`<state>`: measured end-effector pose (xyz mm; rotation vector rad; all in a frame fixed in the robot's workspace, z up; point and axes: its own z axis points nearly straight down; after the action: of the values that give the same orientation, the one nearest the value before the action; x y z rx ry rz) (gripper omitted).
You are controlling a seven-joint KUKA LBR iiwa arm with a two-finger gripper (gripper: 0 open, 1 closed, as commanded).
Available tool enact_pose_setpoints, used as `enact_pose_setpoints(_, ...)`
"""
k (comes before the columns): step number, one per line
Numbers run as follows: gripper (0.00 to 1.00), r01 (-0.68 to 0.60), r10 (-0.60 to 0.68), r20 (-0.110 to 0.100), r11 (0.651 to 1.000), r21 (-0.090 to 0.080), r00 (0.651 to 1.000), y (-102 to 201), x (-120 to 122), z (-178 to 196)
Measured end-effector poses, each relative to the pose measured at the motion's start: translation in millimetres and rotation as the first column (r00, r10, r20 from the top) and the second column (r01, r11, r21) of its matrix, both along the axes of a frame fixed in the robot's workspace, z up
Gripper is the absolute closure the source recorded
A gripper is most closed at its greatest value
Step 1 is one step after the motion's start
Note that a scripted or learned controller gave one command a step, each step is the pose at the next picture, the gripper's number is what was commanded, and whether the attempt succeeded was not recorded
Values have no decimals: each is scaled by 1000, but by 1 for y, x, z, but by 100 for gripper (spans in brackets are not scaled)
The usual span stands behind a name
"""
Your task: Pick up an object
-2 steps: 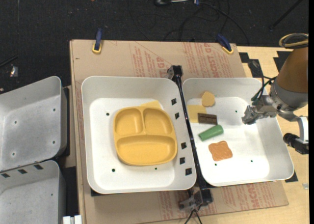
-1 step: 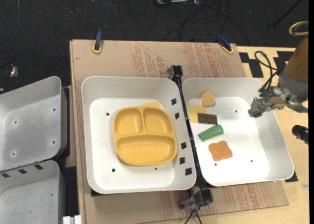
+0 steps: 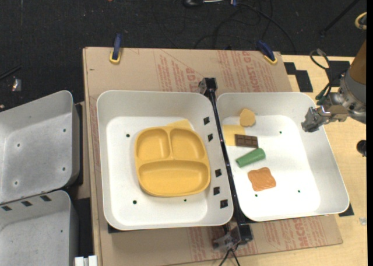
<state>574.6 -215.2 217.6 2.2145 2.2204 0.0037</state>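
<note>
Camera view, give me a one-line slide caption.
Claw at the right bin's far edge; chocolate bar, green cylinder and toast inside; yellow divided tray in the left bin.

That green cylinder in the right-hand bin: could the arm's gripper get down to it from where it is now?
Probably yes. The green cylinder lies flat and apart from the chocolate bar and the orange piece, nothing on top. The gripper sits at the bin's right rim.

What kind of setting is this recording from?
Most likely a robotics lab bench: two white bins clamped to a cardboard sheet, toy food such as a green piece in the right one, and loose cables on the dark floor.
</note>
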Motion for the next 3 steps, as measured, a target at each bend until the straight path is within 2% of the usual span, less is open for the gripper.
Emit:
enact_pose_setpoints(1,100,0,0,1,1000,-1,1000,0,1,52)
enact_pose_setpoints(3,100,-4,4,-7,1000,4,1000,104,4,48)
